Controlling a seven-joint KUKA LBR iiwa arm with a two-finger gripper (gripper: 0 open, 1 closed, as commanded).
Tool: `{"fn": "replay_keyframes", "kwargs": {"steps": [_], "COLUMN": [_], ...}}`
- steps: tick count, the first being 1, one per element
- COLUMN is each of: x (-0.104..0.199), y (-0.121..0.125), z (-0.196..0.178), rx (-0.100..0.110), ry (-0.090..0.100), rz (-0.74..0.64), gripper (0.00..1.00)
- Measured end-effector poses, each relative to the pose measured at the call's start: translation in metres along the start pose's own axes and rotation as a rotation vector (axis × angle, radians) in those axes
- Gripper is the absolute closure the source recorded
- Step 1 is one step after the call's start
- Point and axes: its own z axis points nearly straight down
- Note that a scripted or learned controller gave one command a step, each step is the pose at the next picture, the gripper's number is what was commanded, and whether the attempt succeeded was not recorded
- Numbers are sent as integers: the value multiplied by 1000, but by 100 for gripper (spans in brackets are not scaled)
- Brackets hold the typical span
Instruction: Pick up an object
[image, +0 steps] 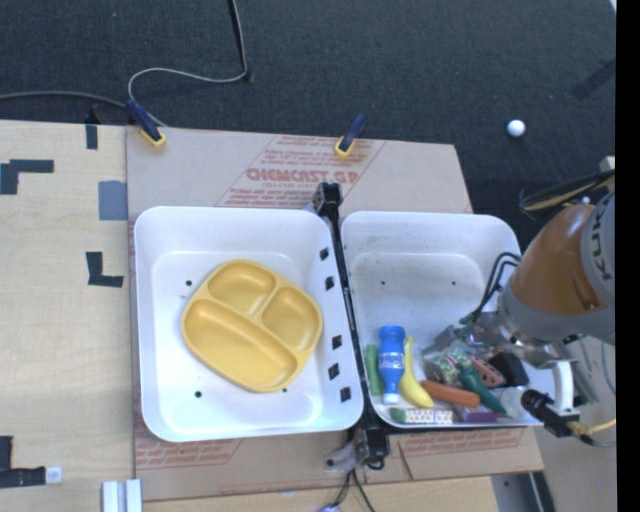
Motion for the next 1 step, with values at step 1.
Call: {"fn": "replay_keyframes", "kwargs": {"steps": [1], "x": [-2], "y": [0], "z": [-10], "rx": [-1], "ry": [-2], "rz": [2], "gripper": [100]}}
